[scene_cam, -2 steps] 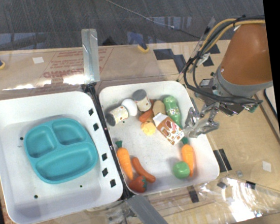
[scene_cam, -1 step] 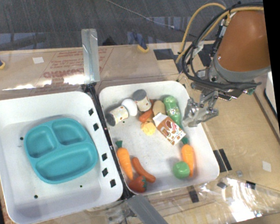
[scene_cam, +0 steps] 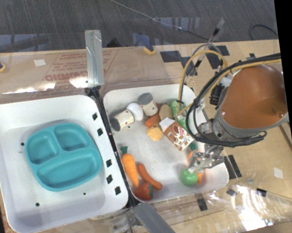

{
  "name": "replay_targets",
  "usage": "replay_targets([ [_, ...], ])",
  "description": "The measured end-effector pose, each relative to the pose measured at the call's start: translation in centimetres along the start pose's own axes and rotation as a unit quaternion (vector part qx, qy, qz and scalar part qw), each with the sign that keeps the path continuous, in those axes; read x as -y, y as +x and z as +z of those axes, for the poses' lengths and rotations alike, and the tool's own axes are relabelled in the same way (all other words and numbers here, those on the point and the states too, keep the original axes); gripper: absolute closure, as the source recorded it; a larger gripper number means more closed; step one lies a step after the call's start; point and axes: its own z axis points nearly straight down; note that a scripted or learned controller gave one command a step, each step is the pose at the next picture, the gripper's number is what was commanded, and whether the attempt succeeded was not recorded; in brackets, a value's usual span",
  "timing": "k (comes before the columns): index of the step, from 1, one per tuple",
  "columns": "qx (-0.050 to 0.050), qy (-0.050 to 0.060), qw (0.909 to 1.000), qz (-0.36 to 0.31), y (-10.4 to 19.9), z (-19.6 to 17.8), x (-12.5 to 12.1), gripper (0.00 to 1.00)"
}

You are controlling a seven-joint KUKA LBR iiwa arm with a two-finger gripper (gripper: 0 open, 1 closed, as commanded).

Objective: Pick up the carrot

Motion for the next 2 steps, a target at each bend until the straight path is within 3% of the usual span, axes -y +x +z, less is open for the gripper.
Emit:
replay_targets([
  [1, -0.001, 0.005, 0.9912, -0.132, -0.1, -2.5, 0.3, 1.00],
  [2, -0.002, 0.005, 0.9630, -0.269, 0.0, -8.4, 0.2, 1.00],
])
